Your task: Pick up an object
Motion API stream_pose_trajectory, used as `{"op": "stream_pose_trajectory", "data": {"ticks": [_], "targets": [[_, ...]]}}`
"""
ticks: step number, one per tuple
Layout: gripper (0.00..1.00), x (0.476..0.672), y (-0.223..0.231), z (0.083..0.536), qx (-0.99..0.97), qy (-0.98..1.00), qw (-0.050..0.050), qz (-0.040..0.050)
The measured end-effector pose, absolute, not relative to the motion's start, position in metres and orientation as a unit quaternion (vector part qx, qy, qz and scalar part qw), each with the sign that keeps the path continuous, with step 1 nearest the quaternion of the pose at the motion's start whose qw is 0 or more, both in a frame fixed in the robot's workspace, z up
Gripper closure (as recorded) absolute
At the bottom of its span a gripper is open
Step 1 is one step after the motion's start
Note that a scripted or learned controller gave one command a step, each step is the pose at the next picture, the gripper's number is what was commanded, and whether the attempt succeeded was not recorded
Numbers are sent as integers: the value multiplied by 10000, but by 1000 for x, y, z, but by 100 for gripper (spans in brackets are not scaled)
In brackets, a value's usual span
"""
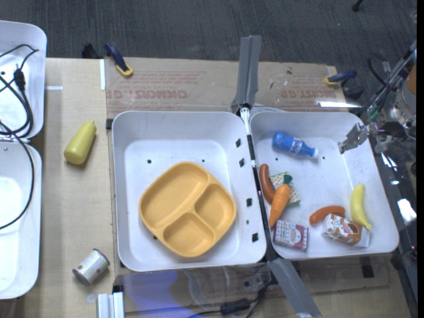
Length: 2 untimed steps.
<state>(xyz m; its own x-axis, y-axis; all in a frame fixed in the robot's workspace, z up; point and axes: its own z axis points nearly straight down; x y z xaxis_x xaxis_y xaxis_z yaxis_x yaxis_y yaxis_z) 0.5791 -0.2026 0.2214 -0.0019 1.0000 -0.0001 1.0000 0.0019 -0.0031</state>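
**Zero picked up so far, by the look of it**

Judging by the layout, barely started. Spotted the gripper (353,140) at the far right corner of the right bin (329,175), up near the rim, with the arm reaching in from the right. Can't tell whether it's open or closed (just a grey blur of metal at this angle, so not guessing). Nothing visibly hanging off it either.

Plenty to choose from, all lying on the floor of that right bin:

- blue bottle (295,144) on its side, closest to the gripper but apart from it
- carrot (279,204) leaning against a sausage (265,180), with a small green-and-white packet (289,189) tucked just beside them
- second sausage (326,213) touching a brown-and-white carton (344,230)
- banana (358,205) near the right wall
- red-and-white carton (291,234) at the near edge

Over in the left bin (165,141), just a yellow divided plate (187,208). Out on the bench, a yellow squeeze bottle (80,143) and a small can (91,266), both well away from the arm.

So, done: nothing that shows. Left: pretty much everything, meaning picking a target, coming down on it, closing and lifting. Would bet on the blue bottle as the handiest, though round and on its side, so could easily roll out of a grab.
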Motion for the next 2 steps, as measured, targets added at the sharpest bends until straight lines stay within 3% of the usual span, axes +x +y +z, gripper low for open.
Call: {"op": "stream_pose_trajectory", "data": {"ticks": [1, 2], "targets": [[0, 513, -215, 99, -6937, -7203, 83, -7], [100, 514, -217, 109, -6948, -7192, 45, -2]]}}
